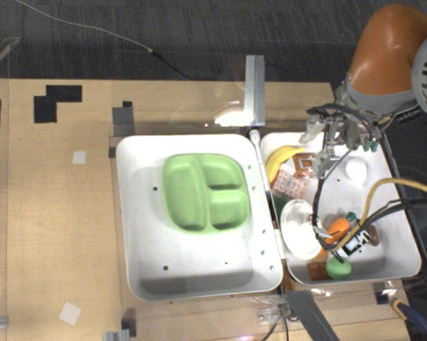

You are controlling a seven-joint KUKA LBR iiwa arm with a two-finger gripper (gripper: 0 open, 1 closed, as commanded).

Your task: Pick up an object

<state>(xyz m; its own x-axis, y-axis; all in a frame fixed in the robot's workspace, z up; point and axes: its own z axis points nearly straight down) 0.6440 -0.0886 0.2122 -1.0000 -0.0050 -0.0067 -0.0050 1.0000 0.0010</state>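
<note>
Left bin (pixel 138 226): green tray (pixel 204 191). Right bin (pixel 397 257): banana (pixel 282 158), patterned packet (pixel 293 184), white bowl (pixel 298 230), orange piece (pixel 338 228), green ball (pixel 338 267). Gripper (pixel 332 143) hangs over the right bin's far end, beside the banana; grip state cannot be told.

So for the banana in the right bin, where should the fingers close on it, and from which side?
Judging by this view, across the banana's exposed yellow curve near the bin's far-left corner, coming straight down. Its lower part is covered by a red-and-white packet and the bin wall runs close beside it, so a side approach looks blocked.
</note>
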